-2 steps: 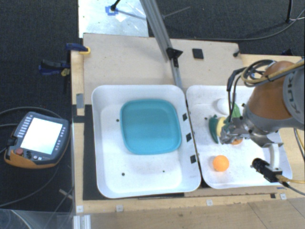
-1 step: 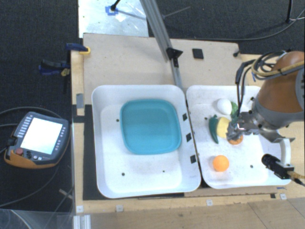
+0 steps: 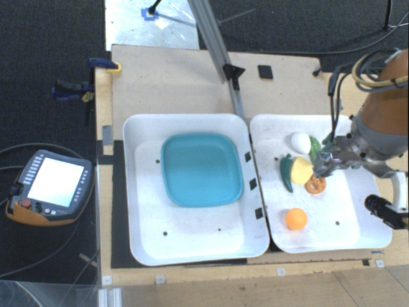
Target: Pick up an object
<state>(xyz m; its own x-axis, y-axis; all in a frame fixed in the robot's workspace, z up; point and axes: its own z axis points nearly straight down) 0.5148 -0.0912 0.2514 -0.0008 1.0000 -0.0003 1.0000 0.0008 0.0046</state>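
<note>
The right bin (image 3: 358, 229) holds a cluster of small objects: a white egg-like ball (image 3: 300, 141), a green piece (image 3: 315, 147), a yellow piece (image 3: 301, 170) beside a dark green one (image 3: 285, 173), and an orange-brown ring (image 3: 315, 185). An orange ball (image 3: 296, 219) lies apart, nearer the front. My gripper (image 3: 324, 163) hangs low over the cluster, right of the yellow piece and just above the ring. Nothing is visibly between its fingers.
The left bin (image 3: 144, 235) carries a teal square plate (image 3: 201, 169). A slanted metal pole (image 3: 214, 37) crosses the bench behind the bins. A teach pendant (image 3: 50, 186) lies on the floor at left. Cables loop above the arm at the right.
</note>
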